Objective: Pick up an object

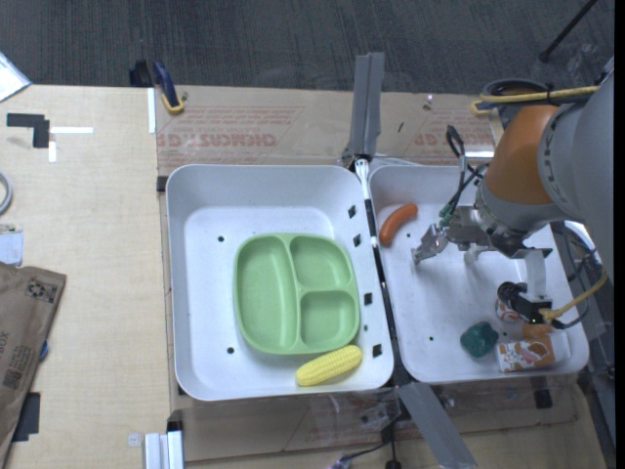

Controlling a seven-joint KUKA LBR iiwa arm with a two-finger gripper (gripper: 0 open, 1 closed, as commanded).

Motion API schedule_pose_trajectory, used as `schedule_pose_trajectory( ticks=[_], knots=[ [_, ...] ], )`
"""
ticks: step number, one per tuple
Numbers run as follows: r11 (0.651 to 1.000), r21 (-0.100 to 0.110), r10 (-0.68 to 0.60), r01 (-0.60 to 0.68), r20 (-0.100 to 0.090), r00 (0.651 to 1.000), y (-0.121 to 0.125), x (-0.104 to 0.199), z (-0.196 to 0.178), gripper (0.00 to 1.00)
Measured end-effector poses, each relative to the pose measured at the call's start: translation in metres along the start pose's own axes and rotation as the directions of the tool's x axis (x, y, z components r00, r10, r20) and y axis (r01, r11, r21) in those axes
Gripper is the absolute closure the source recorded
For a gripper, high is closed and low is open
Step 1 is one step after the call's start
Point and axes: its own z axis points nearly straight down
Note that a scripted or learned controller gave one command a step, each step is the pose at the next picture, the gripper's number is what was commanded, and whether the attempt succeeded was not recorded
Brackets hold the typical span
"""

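My pincer [427,252] hangs spread and empty near the sausage [396,221]; closing from here, I'd likely nudge it against the right bin's [430,355] wall.

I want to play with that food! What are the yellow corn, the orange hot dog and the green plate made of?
The corn looks like matte moulded plastic, with even yellow rows of bumps. The hot dog seems smooth plastic or rubber, plain orange all over. The green plate looks like hard plastic, one flat colour with rounded moulded sections. They are probably toys, though I cannot be sure.
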Motion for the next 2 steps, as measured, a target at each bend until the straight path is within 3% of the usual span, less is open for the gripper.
schedule_pose_trajectory(
  ticks=[1, 2],
  knots=[
    [0.991, 0.021, 0.129, -0.129, 0.004, 0.992, 0.07, 0.011, 0.001, 0.0],
    [0.99, 0.001, 0.144, -0.144, 0.0, 0.99, -0.007, 0.004, 0.0, 0.0]
  ],
)
